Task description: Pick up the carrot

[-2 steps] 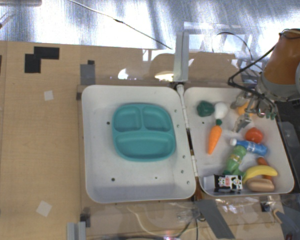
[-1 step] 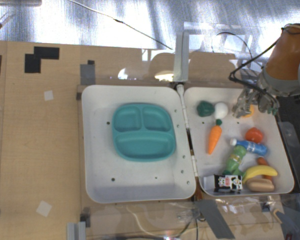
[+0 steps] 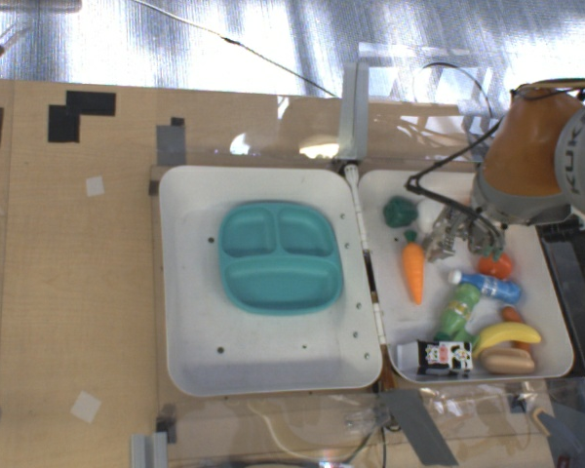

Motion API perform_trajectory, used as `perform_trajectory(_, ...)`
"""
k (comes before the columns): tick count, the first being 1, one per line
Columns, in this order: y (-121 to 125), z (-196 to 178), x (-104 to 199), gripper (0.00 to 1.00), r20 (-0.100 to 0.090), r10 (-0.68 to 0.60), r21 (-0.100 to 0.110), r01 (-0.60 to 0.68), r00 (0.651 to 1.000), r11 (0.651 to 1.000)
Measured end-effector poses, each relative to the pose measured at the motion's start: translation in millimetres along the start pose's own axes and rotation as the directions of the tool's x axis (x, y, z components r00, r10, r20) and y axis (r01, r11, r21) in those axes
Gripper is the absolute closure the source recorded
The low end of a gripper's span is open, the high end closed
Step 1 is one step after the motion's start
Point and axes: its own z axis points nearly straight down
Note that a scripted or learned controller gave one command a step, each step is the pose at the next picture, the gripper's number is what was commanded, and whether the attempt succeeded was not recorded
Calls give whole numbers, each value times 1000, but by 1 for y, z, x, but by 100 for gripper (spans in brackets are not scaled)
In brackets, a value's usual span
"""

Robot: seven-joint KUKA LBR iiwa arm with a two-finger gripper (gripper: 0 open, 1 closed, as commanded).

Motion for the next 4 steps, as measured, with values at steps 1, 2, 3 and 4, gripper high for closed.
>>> perform_trajectory(1, -2, 0, 0, 0, 0, 2, 1, -2, 1000, 1000)
perform_trajectory(2, 63, 1, 1, 0, 1, 58, -1, -58, 998, 998)
perform_trajectory(3, 3, 2, -32, 0, 0, -202, 2, 202, 979, 979)
perform_trajectory(4, 28, 1, -13, 0, 0, -102, 1, 102, 995, 995)
